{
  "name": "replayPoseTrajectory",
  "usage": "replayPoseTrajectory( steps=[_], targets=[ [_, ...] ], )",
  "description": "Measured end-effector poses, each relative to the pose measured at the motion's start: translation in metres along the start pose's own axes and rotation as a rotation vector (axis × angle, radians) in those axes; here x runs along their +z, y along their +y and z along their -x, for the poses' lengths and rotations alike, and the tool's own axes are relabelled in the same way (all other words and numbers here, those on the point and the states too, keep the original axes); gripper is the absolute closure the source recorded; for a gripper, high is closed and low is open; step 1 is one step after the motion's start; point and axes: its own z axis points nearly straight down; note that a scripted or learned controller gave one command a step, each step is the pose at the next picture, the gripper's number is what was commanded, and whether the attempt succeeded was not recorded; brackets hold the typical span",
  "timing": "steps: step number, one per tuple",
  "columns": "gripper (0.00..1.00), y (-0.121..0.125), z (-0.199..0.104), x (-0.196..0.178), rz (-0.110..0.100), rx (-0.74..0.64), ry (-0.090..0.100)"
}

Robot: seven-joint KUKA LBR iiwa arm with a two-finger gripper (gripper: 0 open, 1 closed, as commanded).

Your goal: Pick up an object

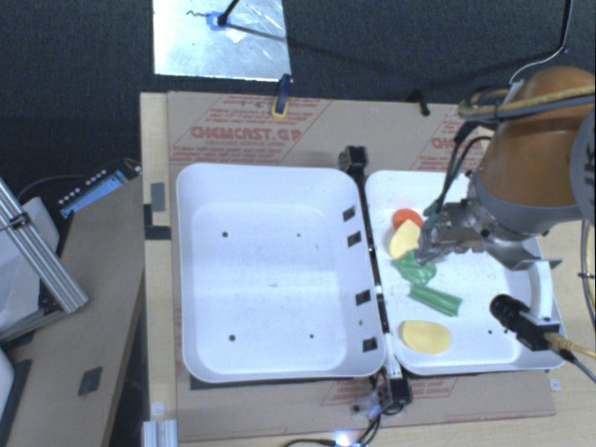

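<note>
Low, tool touches green object; opening unclear.

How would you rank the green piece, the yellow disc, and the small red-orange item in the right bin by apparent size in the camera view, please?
1. Green piece, largest.
2. Yellow disc, close behind.
3. Red-orange item, smallest, though the pale yellow piece partly hides it.

Bench under printed cardboard sheet; two white bins side by side: left bin, right bin
</note>
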Motion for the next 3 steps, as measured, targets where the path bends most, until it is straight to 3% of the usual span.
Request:
replayPoseTrajectory(
  steps=[1, 2, 3],
  targets=[
    [1.00, 0.064, -0.042, -0.076, 0.004, 0.000, 0.000],
    [1.00, 0.016, -0.107, -0.068, -0.010, -0.001, 0.001],
    [1.00, 0.000, -0.165, -0.051, -0.010, 0.000, 0.000]
  ],
)
